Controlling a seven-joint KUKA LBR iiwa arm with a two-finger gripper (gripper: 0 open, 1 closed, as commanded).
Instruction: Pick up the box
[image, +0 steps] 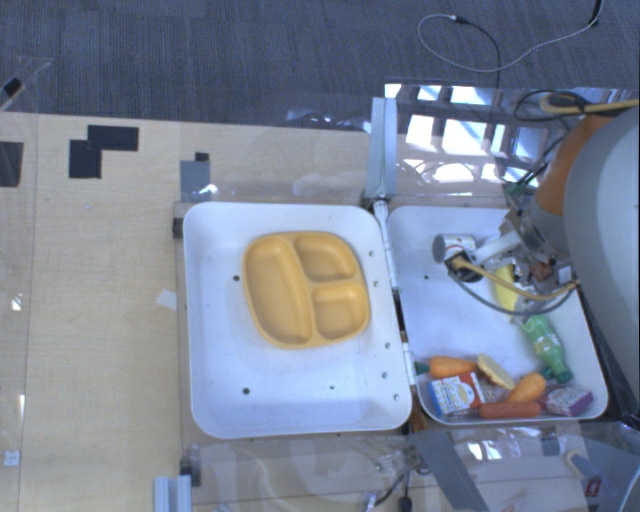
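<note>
Surface (90, 330): pale wood-grain look, matt, w/ clear glossy sheet over it. Both bins (300, 410): smooth white plastic, slight sheen. Tray (305, 287): yellow plastic, smooth, semi-gloss. Box (452, 394): printed card, looks glossy. Bottle (546, 346): green, shiny plastic. Floor (200, 50): grey carpet, rough weave. Arm (605, 200): smooth grey, matt.

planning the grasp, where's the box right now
The small white-and-orange carton box lies at the right white bin's near-left corner, beside an orange carrot.
</note>
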